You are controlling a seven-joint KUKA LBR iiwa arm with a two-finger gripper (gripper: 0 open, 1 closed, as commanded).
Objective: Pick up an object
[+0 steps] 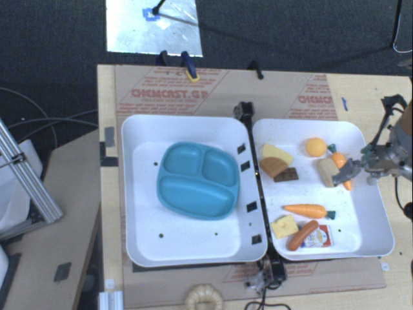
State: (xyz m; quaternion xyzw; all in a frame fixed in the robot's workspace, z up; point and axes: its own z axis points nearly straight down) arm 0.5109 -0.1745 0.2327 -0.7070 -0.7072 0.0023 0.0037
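The right bin (374,234) holds several toy foods: an orange ball (316,147), a yellow wedge (276,152), a brown bread piece (271,166), a dark chocolate piece (286,175), a beige block (325,172), a small carrot (338,158), a long carrot (306,210), a yellow cheese cube (284,227), a sausage (302,235) and a red-and-white packet (319,238). My gripper (350,171) reaches in from the right and hangs low at the bin's right side, right over the small carrot and against the beige block's right edge. Nothing is visibly lifted.
The left bin (139,147) holds a blue divided plate (197,179). A black divider with clips (253,186) runs between the bins. Cardboard (168,89) lies under both bins, with a blue-and-yellow clamp (189,66) at its far edge. A metal frame (22,173) stands at the left.
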